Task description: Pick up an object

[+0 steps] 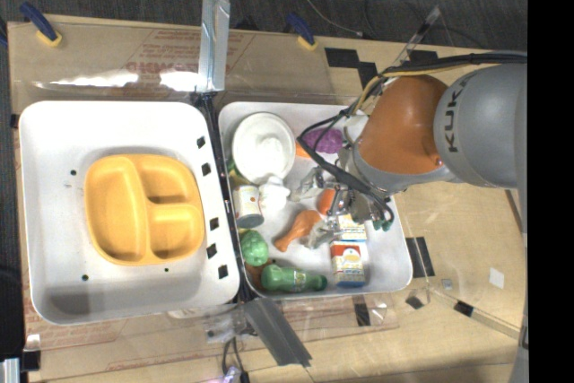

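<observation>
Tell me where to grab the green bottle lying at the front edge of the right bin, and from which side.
Grip the green plastic bottle across the middle of its body, coming straight down from above. It lies on its side along the right white bin's near wall, so its long sides face the bin's front and back; close across that narrow width. The small printed carton sits close at its right end.

Arm: "KU", prob. KUKA.

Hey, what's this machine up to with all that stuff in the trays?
A grey and orange robot arm reaches from the right into the right bin, which is cluttered with small items: a white bowl, a green bottle, a small carton. Its gripper is down among them, trying to pick something. The left bin holds a yellow divided tray.
</observation>
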`<state>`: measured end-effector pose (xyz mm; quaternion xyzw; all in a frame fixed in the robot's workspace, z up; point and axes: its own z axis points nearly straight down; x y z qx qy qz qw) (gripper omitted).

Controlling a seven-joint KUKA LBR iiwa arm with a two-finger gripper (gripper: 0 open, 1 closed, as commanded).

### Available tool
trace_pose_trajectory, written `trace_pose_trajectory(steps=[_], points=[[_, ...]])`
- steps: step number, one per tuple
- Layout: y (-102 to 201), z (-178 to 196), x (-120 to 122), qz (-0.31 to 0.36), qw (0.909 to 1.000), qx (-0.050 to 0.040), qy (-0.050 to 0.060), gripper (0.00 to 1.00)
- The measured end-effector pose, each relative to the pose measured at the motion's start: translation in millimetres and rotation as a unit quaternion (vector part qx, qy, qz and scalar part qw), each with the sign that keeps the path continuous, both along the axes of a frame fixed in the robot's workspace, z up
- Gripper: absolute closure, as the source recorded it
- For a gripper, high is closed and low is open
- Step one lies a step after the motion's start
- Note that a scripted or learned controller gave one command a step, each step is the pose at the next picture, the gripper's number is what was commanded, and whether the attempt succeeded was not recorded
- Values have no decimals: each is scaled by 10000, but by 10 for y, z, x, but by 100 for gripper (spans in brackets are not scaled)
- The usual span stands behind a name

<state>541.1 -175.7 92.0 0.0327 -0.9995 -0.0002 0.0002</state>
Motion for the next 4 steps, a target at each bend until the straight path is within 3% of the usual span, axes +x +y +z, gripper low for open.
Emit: trace_pose_trajectory(steps=[1,2,3,4], points=[[-119,13,65,530,9986,-8,-24,0],[-100,120,86,566,9984,-10,-43,100],[644,1135,-22,1331,9911,-11,-55,100],[185,323,-460,2427,9701,7,9,100]])
